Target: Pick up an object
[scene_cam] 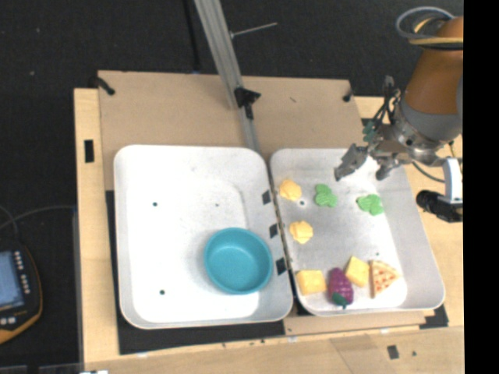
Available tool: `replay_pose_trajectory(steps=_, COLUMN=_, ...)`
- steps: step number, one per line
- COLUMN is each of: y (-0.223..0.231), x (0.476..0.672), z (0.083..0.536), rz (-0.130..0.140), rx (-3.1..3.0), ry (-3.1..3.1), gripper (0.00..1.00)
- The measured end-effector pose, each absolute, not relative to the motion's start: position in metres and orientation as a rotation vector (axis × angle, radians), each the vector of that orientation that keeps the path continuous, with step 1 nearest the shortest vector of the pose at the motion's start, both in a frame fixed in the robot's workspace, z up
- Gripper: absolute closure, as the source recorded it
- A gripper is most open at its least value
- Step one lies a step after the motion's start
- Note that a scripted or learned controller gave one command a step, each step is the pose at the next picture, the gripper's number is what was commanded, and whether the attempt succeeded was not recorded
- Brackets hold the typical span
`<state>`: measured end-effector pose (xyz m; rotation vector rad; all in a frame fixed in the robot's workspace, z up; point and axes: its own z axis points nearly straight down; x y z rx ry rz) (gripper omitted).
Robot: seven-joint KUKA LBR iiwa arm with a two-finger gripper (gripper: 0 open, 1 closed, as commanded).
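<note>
Camera view looked down on 2 white bins side by side on a tan bench. Nearest the lower edge of the right bin (413, 232) lay a row of small toy foods: a yellow block (310, 281), a purple grape bunch (340, 287) touching it, a yellow wedge (357, 270) just beside the grapes, and a pizza slice (382, 276) at the right end. Level with them in the left bin (156, 178) sat a blue bowl (237, 260), upright, close to the wall shared with the right bin. Farther up the right bin lay a yellow lump (301, 231), then another yellow piece (290, 190) near the left wall, with 2 green pieces (326, 197) (370, 204) to its right, apart from each other. At the far right corner of that bin hung the gripper (365, 166), its 2 dark fingers spread apart with nothing between them, above bare bin floor and clear of every object. Behind the bins a grey metal pole (222, 53) slanted away.
</note>
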<state>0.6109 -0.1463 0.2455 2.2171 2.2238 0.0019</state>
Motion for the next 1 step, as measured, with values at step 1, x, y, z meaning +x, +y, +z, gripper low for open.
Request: replay_pose_trajectory(steps=1, y=-0.1463, x=0.6109, z=0.2455, rz=0.002, rx=2.217, ry=2.224, gripper=0.0)
